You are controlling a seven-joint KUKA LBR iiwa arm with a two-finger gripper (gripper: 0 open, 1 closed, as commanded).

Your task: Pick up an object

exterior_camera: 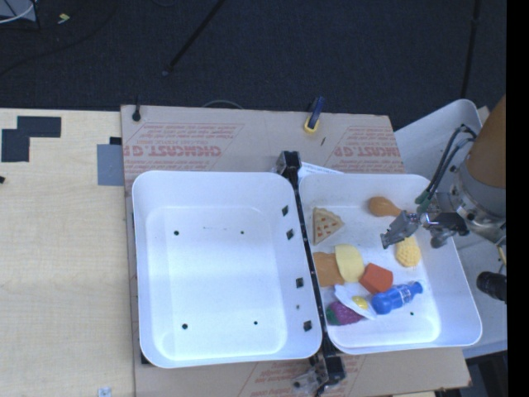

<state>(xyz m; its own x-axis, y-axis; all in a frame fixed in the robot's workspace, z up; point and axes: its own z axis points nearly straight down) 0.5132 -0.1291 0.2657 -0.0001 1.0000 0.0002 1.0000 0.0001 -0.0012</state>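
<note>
Bench with two bins; end effector (404,229), state indiscernible, hovers beside corn (407,253): probably light, stiff plastic, best gripped across its middle.

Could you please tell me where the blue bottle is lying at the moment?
The blue bottle lies in the right bin, toward its near edge, just below the red block and right of the purple item.

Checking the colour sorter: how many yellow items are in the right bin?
2. A yellow block lies mid-bin beside the red piece; a yellow corn-like piece sits right of it, under the claw. Others may be hidden.
</note>
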